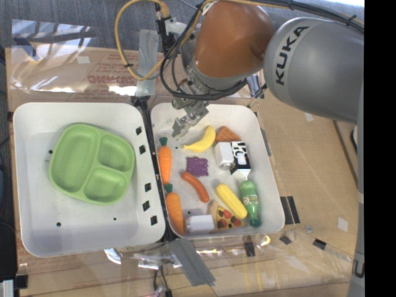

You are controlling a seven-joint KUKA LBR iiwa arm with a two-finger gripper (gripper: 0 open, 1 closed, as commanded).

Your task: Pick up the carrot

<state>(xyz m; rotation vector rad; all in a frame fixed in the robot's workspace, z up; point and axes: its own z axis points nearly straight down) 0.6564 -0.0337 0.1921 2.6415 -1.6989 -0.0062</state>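
Note:
Two orange carrots with green tops lie along the left wall of the right bin (267,166): one carrot (164,163) near the middle, a second carrot (174,211) toward the front. My gripper (188,120) hangs over the bin's back left corner, above and just behind the nearer carrot's green top and beside a yellow banana (201,142). Its fingers stand open with nothing between them.
The right bin also holds purple grapes (197,166), a red sausage (195,187), a corn cob (231,201), a green bottle (249,200), a milk carton (236,155), an orange wedge (227,133), a white block (199,223) and a pizza slice (225,217). A green divided plate (93,162) sits in the left bin (31,215).

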